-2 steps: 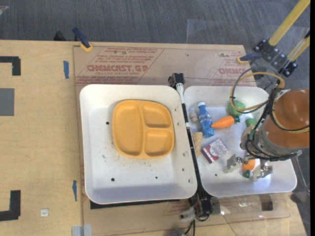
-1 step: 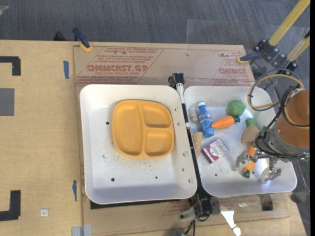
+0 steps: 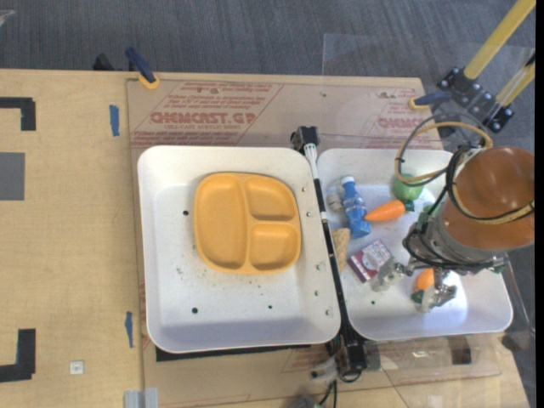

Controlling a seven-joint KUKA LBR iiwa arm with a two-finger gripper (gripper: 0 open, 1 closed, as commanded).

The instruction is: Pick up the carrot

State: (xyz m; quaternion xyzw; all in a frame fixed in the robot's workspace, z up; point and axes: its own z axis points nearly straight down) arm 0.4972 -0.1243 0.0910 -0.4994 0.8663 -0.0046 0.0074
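1. Hovering low in the right bin (image 3: 493,313), the pincer (image 3: 416,280) has an orange piece between its prongs, likely a 2nd carrot; grip unconfirmed.
2. A carrot (image 3: 387,212) lies up-left of it, beside a blue bottle (image 3: 353,204).
3. Next: lift straight, checking hold.
4. Left bin (image 3: 161,253) holds a yellow divided plate (image 3: 246,222).
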